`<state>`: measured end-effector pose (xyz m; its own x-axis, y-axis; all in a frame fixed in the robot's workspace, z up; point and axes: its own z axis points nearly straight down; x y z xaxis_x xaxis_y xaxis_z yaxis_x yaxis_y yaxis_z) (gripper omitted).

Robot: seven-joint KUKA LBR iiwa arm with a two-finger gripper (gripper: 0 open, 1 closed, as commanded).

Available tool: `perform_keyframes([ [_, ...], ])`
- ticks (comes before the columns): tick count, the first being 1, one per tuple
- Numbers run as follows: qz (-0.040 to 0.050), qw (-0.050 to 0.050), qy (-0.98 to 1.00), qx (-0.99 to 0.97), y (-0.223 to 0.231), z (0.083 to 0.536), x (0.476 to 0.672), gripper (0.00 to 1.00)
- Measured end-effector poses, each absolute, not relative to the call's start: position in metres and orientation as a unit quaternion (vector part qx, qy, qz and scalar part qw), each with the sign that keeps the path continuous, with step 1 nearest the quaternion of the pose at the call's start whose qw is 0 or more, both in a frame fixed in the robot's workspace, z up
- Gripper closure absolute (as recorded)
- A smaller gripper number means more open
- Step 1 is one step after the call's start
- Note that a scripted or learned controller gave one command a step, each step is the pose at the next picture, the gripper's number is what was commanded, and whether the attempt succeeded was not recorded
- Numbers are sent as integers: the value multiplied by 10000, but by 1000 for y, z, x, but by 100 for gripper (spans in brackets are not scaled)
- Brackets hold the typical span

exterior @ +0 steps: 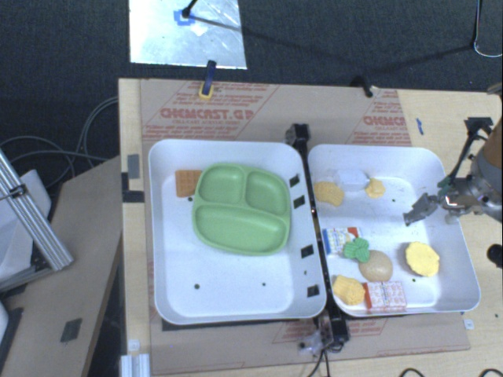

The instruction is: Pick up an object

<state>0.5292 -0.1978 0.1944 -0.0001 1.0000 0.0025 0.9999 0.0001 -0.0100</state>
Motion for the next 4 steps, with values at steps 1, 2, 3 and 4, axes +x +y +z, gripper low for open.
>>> perform_keyframes([
  [1,-3,-6,-7082,-7060,-198,200,532,0],
  [2,3,5,-7077,-7065,-199,159,534,0],
  [3,4,11,-7075,-7067,-199,97,530,0],
  [4,-1,1,-7076,-7066,-198,84,530,0],
])
